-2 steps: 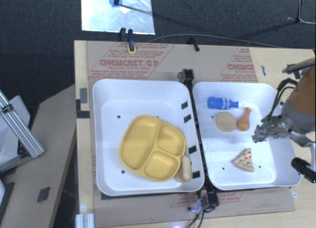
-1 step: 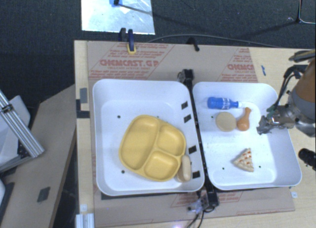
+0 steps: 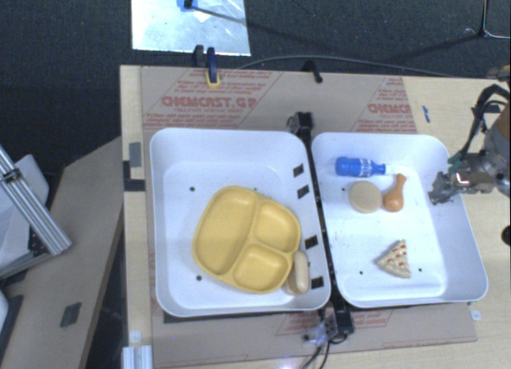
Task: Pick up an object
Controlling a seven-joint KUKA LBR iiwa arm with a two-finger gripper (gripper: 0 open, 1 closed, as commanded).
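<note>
— Where's the pincer (image 3: pixel 444 187)?
— At the right bin's (image 3: pixel 459 279) outer rim; whether it's spread I can't tell, nothing between it.
— Targets?
— Blue bottle (image 3: pixel 359 167), round biscuit (image 3: pixel 365 196) touching the drumstick (image 3: pixel 394 192), pizza slice (image 3: pixel 394 259) apart. I fear clipping the rim or nudging neighbours.

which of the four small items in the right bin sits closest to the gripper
The orange drumstick-shaped toy: it lies furthest toward the gripper, beyond the blue bottle, tan round disc and pizza slice.

A yellow tray (image 3: pixel 247 238) sits in a white bin (image 3: pixel 172 200); the bottle (image 3: pixel 359 168) is blue.
</note>
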